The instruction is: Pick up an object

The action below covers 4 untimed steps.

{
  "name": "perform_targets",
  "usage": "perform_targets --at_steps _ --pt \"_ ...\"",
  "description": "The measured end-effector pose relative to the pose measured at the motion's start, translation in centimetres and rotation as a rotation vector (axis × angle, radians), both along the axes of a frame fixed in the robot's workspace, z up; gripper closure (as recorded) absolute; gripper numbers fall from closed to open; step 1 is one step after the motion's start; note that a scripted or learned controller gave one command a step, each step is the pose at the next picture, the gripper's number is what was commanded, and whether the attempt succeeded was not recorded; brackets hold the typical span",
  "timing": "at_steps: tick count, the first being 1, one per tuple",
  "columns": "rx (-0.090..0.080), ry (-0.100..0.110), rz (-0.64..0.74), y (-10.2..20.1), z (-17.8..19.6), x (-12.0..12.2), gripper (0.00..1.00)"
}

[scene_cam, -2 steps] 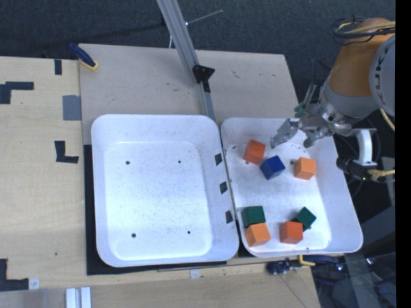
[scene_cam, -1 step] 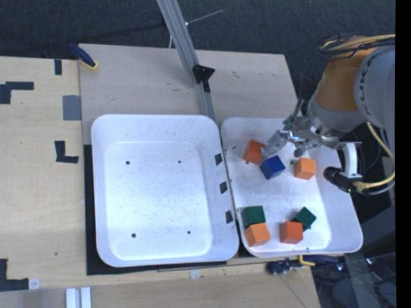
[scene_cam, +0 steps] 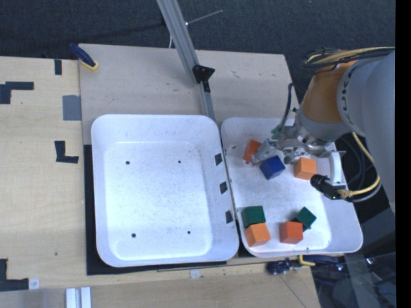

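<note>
A: Gripper low inside the right bin, in its upper part. State of the fingers: cannot tell, too much metal and shadow there.

B: Agreed. Blue cube just below the gripper, touching it or nearly so; between the fingers or only beside them, cannot tell.

A: Orange-red block just to the left of the gripper, close to the bin's left wall, tilted a little. Orange cube to the lower right of the gripper, near the blue cube but apart from it.

B: Further below the gripper, well apart: dark green cube directly touching an orange cube under it. To the right of these, a red-orange cube with a small dark green block just beside its upper right corner.

A: Above and right of the gripper, the orange band and grey arm. Far to the left of the gripper, the left bin, white with small dark specks. Behind, a grey metal pole leaning across the bench.
</note>
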<state>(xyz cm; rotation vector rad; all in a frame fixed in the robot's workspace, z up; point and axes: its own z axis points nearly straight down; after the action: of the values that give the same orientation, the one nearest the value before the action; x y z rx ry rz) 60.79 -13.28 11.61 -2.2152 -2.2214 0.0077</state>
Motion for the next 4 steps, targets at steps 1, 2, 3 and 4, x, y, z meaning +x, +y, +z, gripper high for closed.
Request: perform_targets --at_steps 1,2,3,4 --pt "0.001 -0.003 0.001 0.0 1.3 0.1 1.0" --pt "0.0 -0.009 0.0 0.8 5.7 0.2 1.0" --pt "0.0 -0.01 0.0 1.3 11.3 -0.5 1.0" --pt "0.0 -0.011 0.001 2.2 16.6 0.2 1.0"
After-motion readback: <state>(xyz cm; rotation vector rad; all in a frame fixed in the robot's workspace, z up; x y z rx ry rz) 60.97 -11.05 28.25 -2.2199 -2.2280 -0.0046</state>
